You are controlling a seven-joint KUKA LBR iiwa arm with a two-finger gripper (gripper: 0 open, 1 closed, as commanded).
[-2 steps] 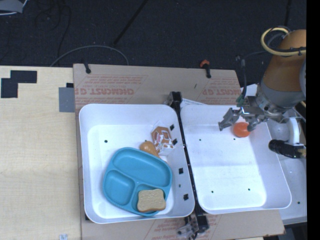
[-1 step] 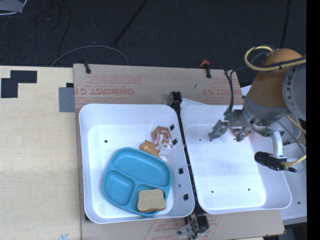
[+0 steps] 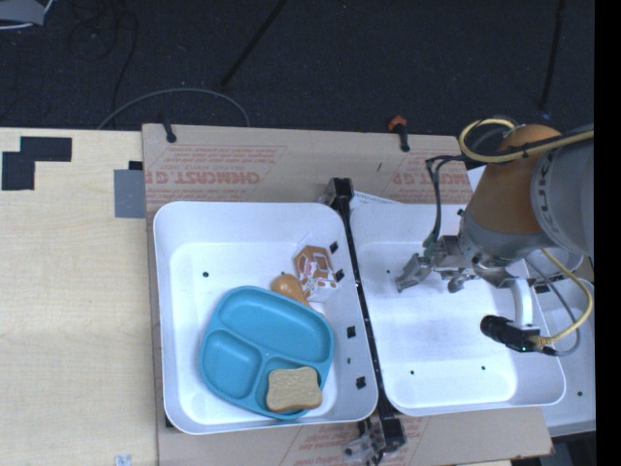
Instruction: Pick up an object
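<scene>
Over right bin (image 3: 543, 386), end effector (image 3: 427, 272) open, empty.

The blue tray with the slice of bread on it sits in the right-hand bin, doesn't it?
Not quite. The camera view shows the blue tray, with the slice of bread on it, in the left-hand bin, not the right-hand one.

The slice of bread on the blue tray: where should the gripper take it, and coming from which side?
Probably from straight above. The slice of bread lies flat in the near compartment of the blue tray, beside the tray's rim, so a sideways approach would likely hit that rim. Closing across its narrower span, on the two long edges, looks safest. The gripper is over the right bin, so it must cross over first.
</scene>
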